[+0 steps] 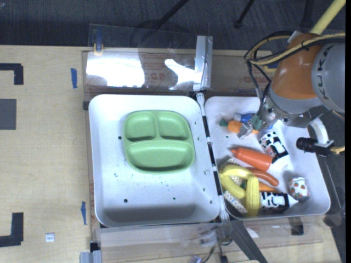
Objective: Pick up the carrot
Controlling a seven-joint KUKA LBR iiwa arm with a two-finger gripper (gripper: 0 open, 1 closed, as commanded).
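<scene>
**A:** Which step was in hand?

**B:** The approach, I judged. The grey arm with the orange band (296,81) reached in from three o'clock, and its two-finger gripper (253,126) sat low over the right-hand shallow white bin (321,201), toward the bin's eleven o'clock corner.

**A:** And the carrot?

**B:** The small orange carrot with a green top (232,126) lay just at nine o'clock of the gripper, touching or nearly touching it. I could not say it was between the fingers, so I would not have called it held.

**A:** The jaws?

**B:** I could not tell whether they were spread or pressed together; the wrist and some blue and metal parts blurred into one patch there.

**A:** What did the next move call for?

**B:** Probably centring on the carrot and closing, while staying off the long orange-red pepper-shaped toy (253,158) at six o'clock of it.

**A:** Anything else hard to read?

**B:** The pile of yellow banana and corn toys (244,188) overlapped at the bin's seven o'clock. The green divided plastic plate (159,139) sat alone in the left-hand white bin (104,196).
</scene>
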